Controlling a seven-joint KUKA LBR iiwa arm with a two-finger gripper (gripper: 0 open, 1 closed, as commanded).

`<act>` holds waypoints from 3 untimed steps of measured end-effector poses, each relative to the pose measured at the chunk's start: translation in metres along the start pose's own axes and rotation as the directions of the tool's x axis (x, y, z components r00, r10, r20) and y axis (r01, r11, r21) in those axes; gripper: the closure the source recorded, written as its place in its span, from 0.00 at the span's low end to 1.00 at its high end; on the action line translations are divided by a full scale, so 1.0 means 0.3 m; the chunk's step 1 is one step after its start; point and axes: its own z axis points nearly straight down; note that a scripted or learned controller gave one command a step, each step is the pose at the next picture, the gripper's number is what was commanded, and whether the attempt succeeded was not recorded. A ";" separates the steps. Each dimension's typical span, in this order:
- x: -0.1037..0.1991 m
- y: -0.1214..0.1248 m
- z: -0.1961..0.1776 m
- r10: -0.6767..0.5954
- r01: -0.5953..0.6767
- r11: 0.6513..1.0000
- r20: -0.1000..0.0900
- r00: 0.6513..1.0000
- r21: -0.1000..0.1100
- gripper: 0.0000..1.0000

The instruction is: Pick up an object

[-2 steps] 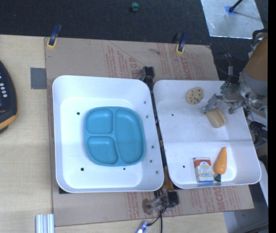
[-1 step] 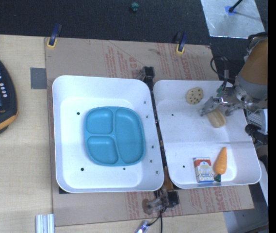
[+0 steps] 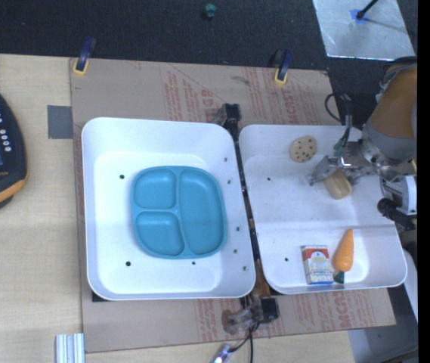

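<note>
Two shallow white bins sit side by side on the bench. The left bin (image 3: 101, 203) holds a blue divided plate (image 3: 178, 210) lying flat near its middle, its three compartments facing up. The right bin (image 3: 275, 203) carries the smaller things and the working end of the arm (image 3: 396, 119), which comes in from the right edge, grey with an orange band above the wrist.

The gripper (image 3: 335, 174) is down at the upper right part of the right bin, its metal fingers (image 3: 322, 174) angled toward the left. A small tan block (image 3: 339, 186) lies right at the fingertips, touching or just under them; I cannot tell whether the fingers are closed on it or spread beside it. The block is stubby, with its longer side running roughly from upper left to lower right.

A carrot (image 3: 344, 251) lies near the lower right of the same bin, well apart from the gripper, its long axis close to upright in the view with the narrow tip toward the top. Just beside it on the left is a small red and white box (image 3: 317, 265), lying flat. A round cookie (image 3: 302, 149) sits near the top of the bin, left of the gripper and apart from it.
</note>
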 end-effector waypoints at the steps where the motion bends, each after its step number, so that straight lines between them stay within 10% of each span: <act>1: -0.002 0.000 -0.035 -0.001 0.001 1.000 0.000 1.000 0.001 1.00; 3: 0.477 0.045 -0.337 0.002 -0.002 1.000 -0.002 1.000 -0.005 1.00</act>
